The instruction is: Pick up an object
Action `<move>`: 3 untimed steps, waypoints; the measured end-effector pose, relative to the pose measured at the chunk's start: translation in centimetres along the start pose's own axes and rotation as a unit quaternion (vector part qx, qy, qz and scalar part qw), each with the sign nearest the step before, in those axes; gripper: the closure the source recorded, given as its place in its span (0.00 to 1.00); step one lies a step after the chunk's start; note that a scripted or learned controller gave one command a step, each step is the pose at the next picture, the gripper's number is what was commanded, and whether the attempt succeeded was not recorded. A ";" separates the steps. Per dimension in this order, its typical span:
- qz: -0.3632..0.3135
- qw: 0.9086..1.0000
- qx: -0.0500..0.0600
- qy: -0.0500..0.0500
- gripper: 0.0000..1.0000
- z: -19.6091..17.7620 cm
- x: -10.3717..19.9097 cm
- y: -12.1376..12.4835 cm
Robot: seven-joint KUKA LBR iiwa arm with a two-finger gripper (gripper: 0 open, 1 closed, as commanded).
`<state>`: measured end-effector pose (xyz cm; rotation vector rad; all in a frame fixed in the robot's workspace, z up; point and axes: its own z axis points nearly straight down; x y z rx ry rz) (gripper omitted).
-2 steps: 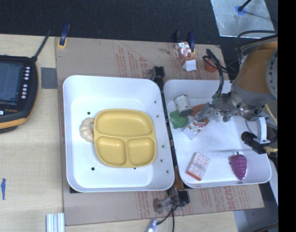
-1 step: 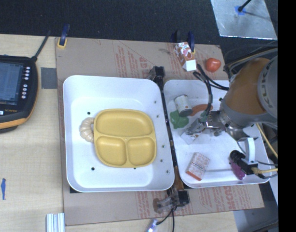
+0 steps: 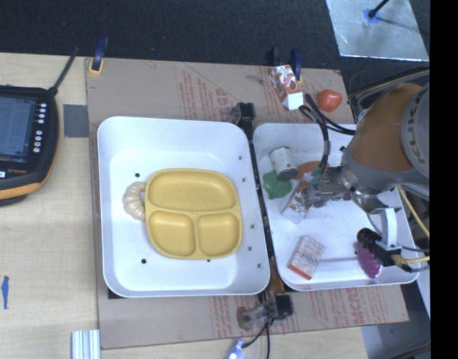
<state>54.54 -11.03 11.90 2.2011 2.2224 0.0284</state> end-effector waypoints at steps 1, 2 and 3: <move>0.000 1.000 0.000 0.000 0.00 0.0 0.0 0.0; 0.003 1.000 0.004 -0.003 0.00 1.2 0.8 0.3; 0.002 1.000 0.014 -0.001 0.00 2.9 -1.7 7.2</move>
